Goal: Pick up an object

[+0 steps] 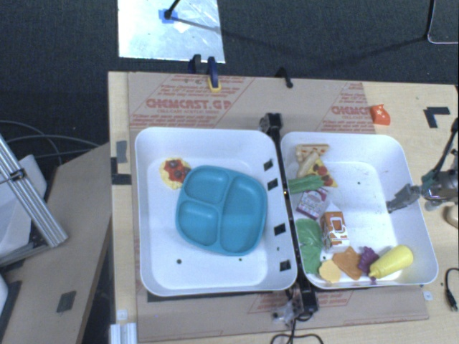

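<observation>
A: Where does the end effector (396,200) stand, and what is it after?

B: It hangs over the right bin (401,156), near that bin's right wall, above bare white floor. Whether it is spread or pressed together I cannot tell; it reads as one grey blur at this slant, and nothing shows between its tips. The things to pick lie well apart from it, crowded along the bin's left wall and front edge.

A: What could go wrong?

B: In my judgement, a straight descent here would close on nothing. Aimed at the cluster instead, it may nudge neighbours: the yellow bottle (391,261), the purple grapes (368,256) and the orange biscuit (348,262) lie touching or nearly so along the front edge, so two may be caught or one pushed aside.

A: And the materials?

B: The bottle looks smooth, rounded plastic, likely to slip. The green leaf (309,236), by the left wall, is flat and thin, hard to get under. The small carton (335,228) beside it is boxy and offers flat faces. Across that left wall, the neighbouring bin holds a blue divided plate (221,210), glossy and shallow.
</observation>
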Controlling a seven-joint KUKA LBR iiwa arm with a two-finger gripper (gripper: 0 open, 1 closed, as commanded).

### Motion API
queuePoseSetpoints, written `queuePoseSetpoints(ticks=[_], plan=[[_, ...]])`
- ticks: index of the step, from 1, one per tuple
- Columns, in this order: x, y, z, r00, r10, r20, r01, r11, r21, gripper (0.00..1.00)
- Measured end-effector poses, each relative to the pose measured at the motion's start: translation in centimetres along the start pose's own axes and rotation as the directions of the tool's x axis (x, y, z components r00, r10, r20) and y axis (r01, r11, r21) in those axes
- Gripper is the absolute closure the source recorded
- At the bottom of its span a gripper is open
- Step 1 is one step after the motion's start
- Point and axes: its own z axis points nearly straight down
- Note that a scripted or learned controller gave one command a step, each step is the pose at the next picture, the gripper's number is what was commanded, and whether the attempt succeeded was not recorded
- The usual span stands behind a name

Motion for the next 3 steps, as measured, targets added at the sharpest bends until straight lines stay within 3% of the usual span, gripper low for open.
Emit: queuePoseSetpoints(ticks=[1,2,3], plan=[[-0.2,0.2,-31.2,1.0,-0.001,0.001,0.001,1.0,-0.003,0.0],[-0.1,0.3,-31.5,1.0,-0.005,-0.003,0.005,1.0,0.009,1.0],[7.0,0.3,-30.3,1.0,-0.006,-0.009,0.007,1.0,0.016,1.0]])
